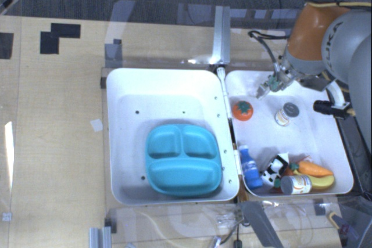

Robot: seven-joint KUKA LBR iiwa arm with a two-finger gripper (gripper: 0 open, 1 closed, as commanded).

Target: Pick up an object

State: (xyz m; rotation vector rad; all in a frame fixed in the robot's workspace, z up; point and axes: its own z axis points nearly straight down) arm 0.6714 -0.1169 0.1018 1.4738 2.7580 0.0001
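The arm comes in from the upper right of the frame, and its end effector (269,85) hangs over the upper part of the right bin (331,136), above bare white floor. Whether it is open or closed I cannot tell; it is small and blurred here, and nothing is visibly caught in it. My reading is that the task is at the approach stage: nothing is picked yet.

The candidates all lie in the right bin. An orange tomato-like toy (242,110) sits near the bin's left wall, just below and left of the end effector. A small grey-capped jar (286,112) lies to its right. Along the lower edge is a crowded group: a blue bottle (250,167), a black-and-white toy (275,168), a can (295,184) and an orange-and-yellow fruit pile (315,174), touching or overlapping. The left bin (125,125) holds a blue divided tray (183,158).

The next move probably calls for shifting over one of the two isolated items and descending squarely. The heaped objects hide each other's outlines, so a grasp there looks chancier.
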